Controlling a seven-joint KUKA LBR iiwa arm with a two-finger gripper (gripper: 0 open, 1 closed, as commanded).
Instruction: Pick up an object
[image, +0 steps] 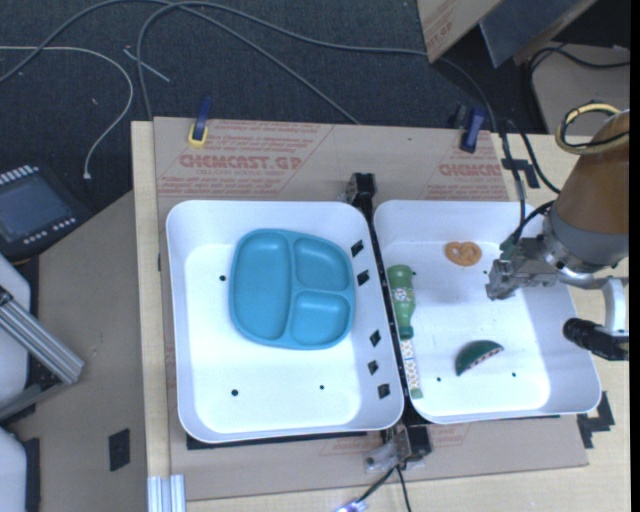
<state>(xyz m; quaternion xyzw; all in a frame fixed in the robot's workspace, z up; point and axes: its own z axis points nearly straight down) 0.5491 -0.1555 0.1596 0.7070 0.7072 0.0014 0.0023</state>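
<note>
In the right bin (530, 395) lie a tan pretzel (462, 253) near the back, a green bottle (402, 299) along the left wall, and a dark green half-round piece (479, 355) toward the front. My gripper (503, 281) hangs over the bin's right side, to the right of the pretzel and above the green piece. Nothing shows between its fingers. A blue divided plate (291, 288) rests in the left bin (270, 400).
The two bins meet at a black-clipped divider (378, 300). The grey arm with its orange band (598, 190) comes in from the right over the bin's edge. Blue clamps (200, 125) hold the cardboard base at the back.
</note>
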